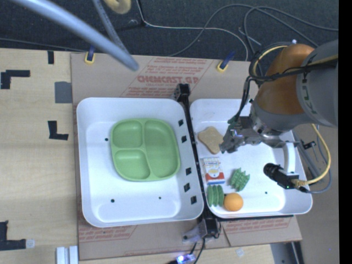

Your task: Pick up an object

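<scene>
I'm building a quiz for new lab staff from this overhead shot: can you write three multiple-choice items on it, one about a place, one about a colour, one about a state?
1. Where does the green divided plate lie?
A. in the left bin
B. in the right bin
C. on the cardboard

2. What colour is the round fruit near the right bin's front edge?
A. purple
B. orange
C. white

3. What do the plate's compartments hold?
A. a slice of bread
B. a carton
C. nothing

Answers:
1. A, the plate sits in the middle of the left bin.
2. B, it is an orange ball beside the green vegetable.
3. C, all compartments show bare green; the bread slice and small carton lie in the right bin.
</scene>
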Available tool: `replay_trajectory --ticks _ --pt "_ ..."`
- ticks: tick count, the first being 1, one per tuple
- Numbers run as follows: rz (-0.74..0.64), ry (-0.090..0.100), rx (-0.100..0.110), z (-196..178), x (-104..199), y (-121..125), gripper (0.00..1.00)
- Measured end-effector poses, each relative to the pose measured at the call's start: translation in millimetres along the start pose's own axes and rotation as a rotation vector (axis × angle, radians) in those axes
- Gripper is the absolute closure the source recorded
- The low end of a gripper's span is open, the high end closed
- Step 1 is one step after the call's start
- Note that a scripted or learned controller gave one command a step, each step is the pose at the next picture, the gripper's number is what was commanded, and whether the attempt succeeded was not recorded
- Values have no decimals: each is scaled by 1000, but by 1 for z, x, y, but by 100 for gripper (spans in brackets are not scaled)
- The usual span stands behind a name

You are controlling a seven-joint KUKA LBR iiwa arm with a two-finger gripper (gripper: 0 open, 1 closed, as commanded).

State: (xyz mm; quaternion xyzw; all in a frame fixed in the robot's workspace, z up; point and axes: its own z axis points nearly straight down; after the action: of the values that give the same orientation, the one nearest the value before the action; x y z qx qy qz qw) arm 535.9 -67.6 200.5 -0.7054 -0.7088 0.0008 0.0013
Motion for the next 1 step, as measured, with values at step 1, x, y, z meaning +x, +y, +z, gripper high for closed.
replay_trajectory --ticks 1 --pt "-3 1 -3 -16 59 0 100"
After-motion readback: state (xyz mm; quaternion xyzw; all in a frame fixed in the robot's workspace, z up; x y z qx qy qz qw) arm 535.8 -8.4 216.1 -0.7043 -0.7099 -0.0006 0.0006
